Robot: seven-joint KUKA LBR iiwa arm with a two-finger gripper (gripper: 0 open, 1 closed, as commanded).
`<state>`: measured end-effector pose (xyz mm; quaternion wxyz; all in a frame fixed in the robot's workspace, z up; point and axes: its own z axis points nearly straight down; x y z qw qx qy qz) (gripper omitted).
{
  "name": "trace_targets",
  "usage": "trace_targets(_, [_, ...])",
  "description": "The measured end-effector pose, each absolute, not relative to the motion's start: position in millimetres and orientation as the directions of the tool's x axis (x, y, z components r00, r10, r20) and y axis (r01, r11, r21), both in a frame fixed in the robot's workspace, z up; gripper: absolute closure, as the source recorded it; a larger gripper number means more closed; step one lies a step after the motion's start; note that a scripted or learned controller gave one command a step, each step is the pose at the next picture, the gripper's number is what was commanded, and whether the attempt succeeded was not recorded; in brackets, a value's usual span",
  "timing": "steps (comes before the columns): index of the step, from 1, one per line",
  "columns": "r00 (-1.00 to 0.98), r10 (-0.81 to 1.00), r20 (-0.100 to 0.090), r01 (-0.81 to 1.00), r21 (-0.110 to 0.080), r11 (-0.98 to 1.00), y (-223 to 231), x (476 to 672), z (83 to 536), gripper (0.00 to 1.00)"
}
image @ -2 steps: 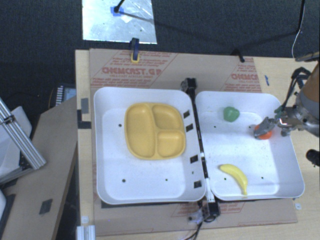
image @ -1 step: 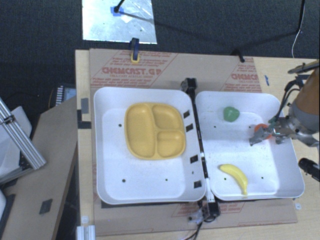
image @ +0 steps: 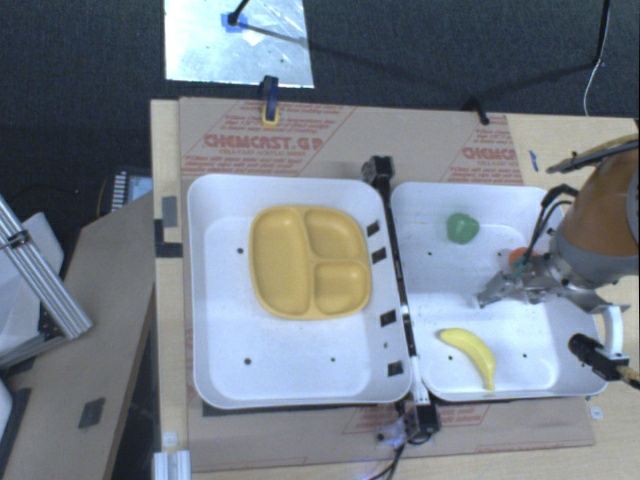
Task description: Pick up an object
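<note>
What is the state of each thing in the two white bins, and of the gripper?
Yellow plastic divided plate: flat, right way up, in the left white bin.
Green round object: resting free in the right white bin.
Yellow toy banana: lying free in the right bin.
Small orange object: next to the gripper, partly hidden.

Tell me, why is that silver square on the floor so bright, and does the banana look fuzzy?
In the camera view, the silver sheet glares because it reflects light; the banana looks slightly soft, with a faint shadow on the right bin.
</note>
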<state>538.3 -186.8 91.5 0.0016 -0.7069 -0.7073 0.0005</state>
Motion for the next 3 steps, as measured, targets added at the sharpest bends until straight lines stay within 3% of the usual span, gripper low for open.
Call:
trace_targets(1, [0.000, 1.000, -0.001, 1.000, 0.003, 0.000, -188.0, 540.1, 105.6, 1.00])
trace_targets(3, [-0.005, 1.000, -0.002, 1.000, 0.006, 0.005, -180.6, 546.9, 196.9, 1.00])
